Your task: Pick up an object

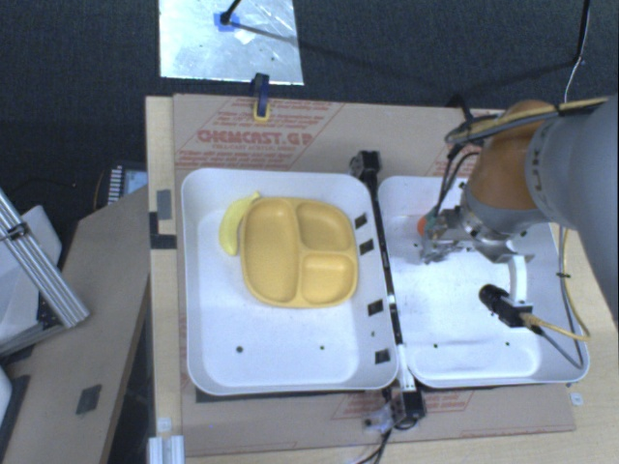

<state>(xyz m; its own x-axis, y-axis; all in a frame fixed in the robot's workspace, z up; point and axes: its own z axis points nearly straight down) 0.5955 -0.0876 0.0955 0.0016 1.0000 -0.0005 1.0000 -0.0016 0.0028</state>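
Two white bins on the counter, with the arm down in the right one.

Nearest us we see the front rim of the left bin point(280, 385) and, just beside it, the right bin point(474, 370); both sit on a cardboard sheet point(290, 133) laid over the counter point(160, 124). In the left bin a yellow tray point(295, 251) with three compartments lies flat, and a banana point(232, 222) pokes out from under its left edge, touching it. The arm point(542, 167) comes in from the right, and its end effector point(437, 240) is low over the upper left part of the right bin, with a small orange bit point(423, 223) right at its tip. We cannot tell whether it is released or clenched, nor whether it is grasping that bit.
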